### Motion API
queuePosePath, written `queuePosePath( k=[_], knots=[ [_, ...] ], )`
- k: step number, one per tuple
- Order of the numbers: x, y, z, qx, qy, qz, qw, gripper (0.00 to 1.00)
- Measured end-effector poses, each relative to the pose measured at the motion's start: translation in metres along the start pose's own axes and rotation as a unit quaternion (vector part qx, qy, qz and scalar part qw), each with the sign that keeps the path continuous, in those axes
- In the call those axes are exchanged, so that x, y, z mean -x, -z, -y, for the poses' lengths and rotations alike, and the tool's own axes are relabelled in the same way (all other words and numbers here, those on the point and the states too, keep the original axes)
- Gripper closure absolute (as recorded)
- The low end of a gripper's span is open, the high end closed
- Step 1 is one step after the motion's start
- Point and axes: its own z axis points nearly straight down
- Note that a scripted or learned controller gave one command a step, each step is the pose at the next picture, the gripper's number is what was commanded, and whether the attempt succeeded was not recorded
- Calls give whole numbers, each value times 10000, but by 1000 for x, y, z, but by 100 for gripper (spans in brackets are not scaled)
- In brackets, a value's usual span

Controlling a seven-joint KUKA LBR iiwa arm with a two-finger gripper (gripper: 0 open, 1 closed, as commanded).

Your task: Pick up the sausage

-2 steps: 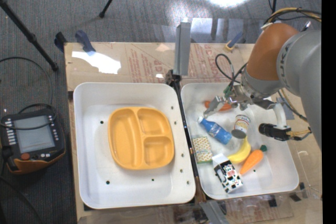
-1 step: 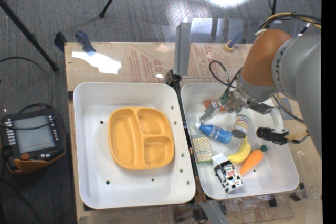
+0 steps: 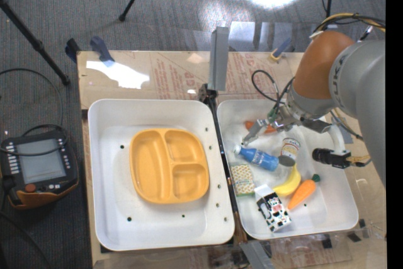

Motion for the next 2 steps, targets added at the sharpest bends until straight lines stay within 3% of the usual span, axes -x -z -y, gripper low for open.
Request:
queuePosePath(
  k=[1, 2],
  knots=[
    [-17, -1, -4, -15, -451, -12, 9990, 0],
    [-17, 9, -4, -16, -451, -19, 9990, 100]
  ],
)
